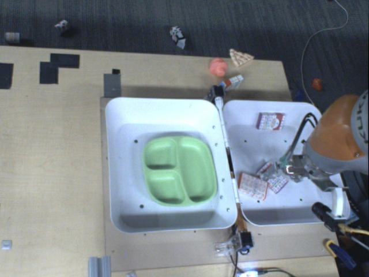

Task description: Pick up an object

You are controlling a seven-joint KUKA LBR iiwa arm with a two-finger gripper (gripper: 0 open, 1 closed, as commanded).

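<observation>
Camera view: end effector (286, 167) fingers indistinct.

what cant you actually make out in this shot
- Gripper, camera view: the fingers are too small and blurred, under the wrist, to tell open from shut.
- Packets in the right bin: print too small to read; whether the gripper touches them is unclear.
- Arm: cut off by the right edge.
- Small things on the carpet: too blurred to identify.

A green divided plate (177, 170) lies in the left bin (124, 154) (pink ball (218, 67) rests beyond on the bench (52, 172)).
</observation>
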